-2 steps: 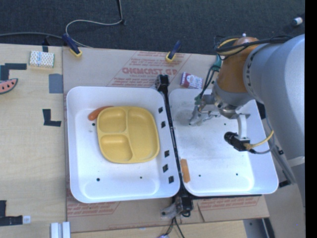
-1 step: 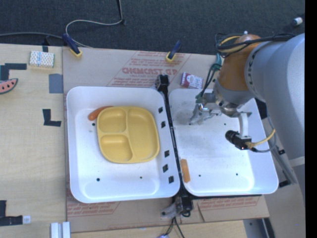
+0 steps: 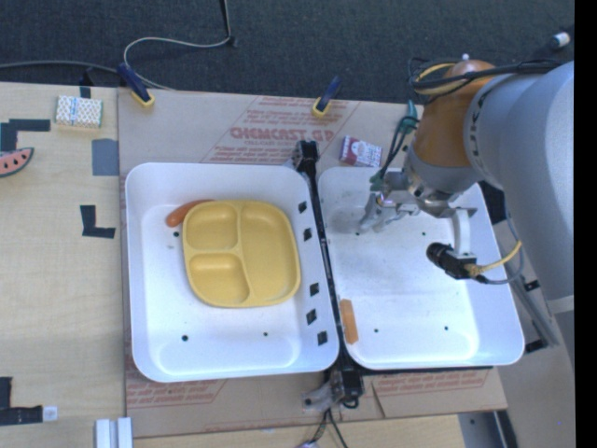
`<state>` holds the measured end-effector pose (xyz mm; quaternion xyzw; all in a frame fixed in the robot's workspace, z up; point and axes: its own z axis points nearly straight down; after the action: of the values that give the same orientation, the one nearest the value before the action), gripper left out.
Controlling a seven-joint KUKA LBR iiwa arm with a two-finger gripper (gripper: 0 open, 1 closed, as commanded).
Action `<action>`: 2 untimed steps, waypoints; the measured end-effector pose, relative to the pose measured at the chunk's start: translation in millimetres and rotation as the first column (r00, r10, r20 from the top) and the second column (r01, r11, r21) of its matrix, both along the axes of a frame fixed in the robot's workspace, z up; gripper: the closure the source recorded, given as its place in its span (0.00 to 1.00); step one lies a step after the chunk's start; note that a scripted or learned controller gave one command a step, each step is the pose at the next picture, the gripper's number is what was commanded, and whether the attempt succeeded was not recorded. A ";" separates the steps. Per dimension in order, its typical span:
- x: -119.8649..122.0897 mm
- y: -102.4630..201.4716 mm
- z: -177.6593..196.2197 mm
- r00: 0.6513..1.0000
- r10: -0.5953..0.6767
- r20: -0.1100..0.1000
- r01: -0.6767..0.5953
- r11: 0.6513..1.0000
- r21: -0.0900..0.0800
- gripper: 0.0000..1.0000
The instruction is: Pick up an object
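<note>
My gripper (image 3: 374,218) hangs low over the upper left part of the right bin (image 3: 424,343), open, with nothing between its fingers. A small orange carrot-like piece (image 3: 348,321) lies against that bin's left wall, well below the gripper. In the left bin (image 3: 154,343) sits a yellow divided plate (image 3: 241,252). An orange sausage-shaped piece (image 3: 176,215) pokes out from under the plate's upper left corner.
The grey arm with its orange band (image 3: 448,124) comes in from the upper right, over the right bin's far corner. A black cable plug (image 3: 448,259) dangles over that bin. A small red and white packet (image 3: 358,151) lies on the cardboard behind the bins.
</note>
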<state>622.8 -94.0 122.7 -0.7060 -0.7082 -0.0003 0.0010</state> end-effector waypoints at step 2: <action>0.0 0.9 9.0 1.000 0.001 -0.001 -0.001 1.000 0.002 0.00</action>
<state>622.8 -93.2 131.7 -0.7057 -0.7085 -0.0005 0.0019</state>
